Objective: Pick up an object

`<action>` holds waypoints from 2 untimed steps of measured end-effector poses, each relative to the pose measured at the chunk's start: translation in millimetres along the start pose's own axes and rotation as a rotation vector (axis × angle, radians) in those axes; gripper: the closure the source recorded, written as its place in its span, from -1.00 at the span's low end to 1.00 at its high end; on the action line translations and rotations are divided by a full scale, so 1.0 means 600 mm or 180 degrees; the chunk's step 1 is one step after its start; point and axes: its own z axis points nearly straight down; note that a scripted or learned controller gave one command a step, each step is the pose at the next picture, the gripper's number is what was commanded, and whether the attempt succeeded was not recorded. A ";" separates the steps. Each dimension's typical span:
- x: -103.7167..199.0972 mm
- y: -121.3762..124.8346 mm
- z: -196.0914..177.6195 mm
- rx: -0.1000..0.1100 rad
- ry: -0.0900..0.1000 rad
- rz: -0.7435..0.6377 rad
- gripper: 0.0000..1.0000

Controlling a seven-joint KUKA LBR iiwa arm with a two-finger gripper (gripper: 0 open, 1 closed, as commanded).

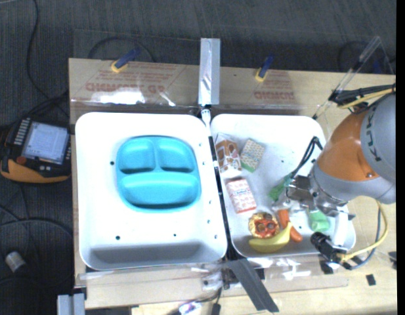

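Lying at the near rim of the right shallow white bin (268, 125): a yellow plastic banana (269, 243), touching a round red-and-yellow pizza toy (262, 224) and a small orange carrot-like piece (285, 219). Farther back, a red-and-white printed carton (239, 194), a brown-and-white snack packet (227, 154) and a pale green checked box (252, 155) are sitting apart. The end effector (300, 199) is hanging low over the bin's right half beside green pieces (319, 220); its state: cannot tell. The left shallow white bin (97, 241) is holding a blue divided plastic tray (158, 173). Both are resting on the desk (156, 77).
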 end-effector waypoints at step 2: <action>0.098 -0.041 -0.246 -0.0002 -0.0021 0.0267 1.00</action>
